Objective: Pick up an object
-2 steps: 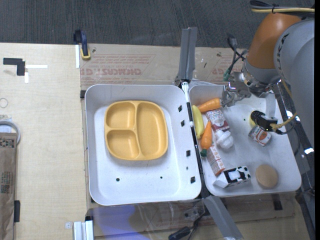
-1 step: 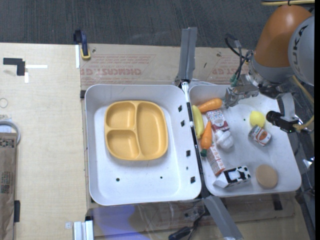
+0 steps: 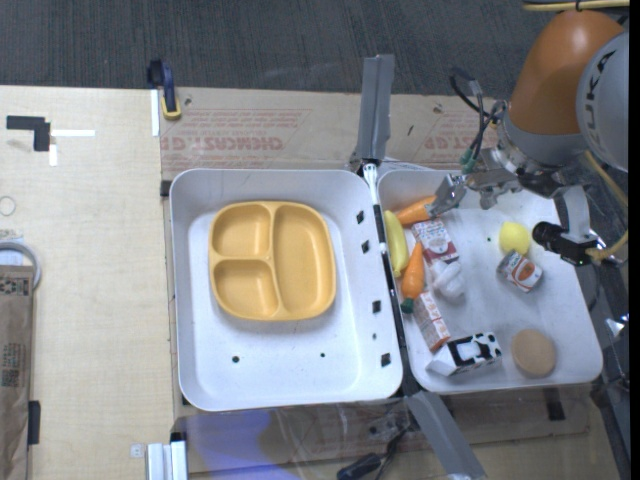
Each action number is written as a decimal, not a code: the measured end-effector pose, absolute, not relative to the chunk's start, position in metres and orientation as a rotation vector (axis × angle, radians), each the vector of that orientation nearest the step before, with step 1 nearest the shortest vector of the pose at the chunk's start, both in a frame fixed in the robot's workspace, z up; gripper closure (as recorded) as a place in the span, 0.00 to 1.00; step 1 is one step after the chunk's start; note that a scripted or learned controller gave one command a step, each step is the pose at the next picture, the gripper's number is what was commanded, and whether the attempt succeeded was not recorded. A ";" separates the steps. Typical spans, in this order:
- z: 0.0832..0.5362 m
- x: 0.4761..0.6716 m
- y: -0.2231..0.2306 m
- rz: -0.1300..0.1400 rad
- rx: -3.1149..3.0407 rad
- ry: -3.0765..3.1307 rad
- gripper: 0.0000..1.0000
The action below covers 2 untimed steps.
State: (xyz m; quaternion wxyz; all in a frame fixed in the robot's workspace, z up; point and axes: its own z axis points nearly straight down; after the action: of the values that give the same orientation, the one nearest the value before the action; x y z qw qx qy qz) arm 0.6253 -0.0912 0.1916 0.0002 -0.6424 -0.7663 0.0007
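Carrot (image 3: 414, 211) lies at the right bin's (image 3: 560, 368) upper left corner, just beside the hand (image 3: 452, 194), whose tips seem slightly parted above it; contact is unclear. Nearby lie a banana (image 3: 396, 242), a carton (image 3: 434, 240) and a yellow lemon (image 3: 514, 236). The left bin holds a yellow divided plate (image 3: 272, 260).

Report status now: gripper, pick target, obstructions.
Gripper low over right bin, at the orange carrot; nothing seen between fingers. Carrot lies in the bin's far-left corner. Crowding: banana, small carton right beside it.
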 end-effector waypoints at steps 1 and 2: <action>0.200 0.626 -0.092 0.004 -2.018 -2.407 1.00; 0.122 0.631 -0.099 0.003 -1.959 -2.453 1.00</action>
State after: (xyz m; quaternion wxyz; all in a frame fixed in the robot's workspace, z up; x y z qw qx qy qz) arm 0.6308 -0.0986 0.1222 0.0010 -0.6240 -0.7815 0.0011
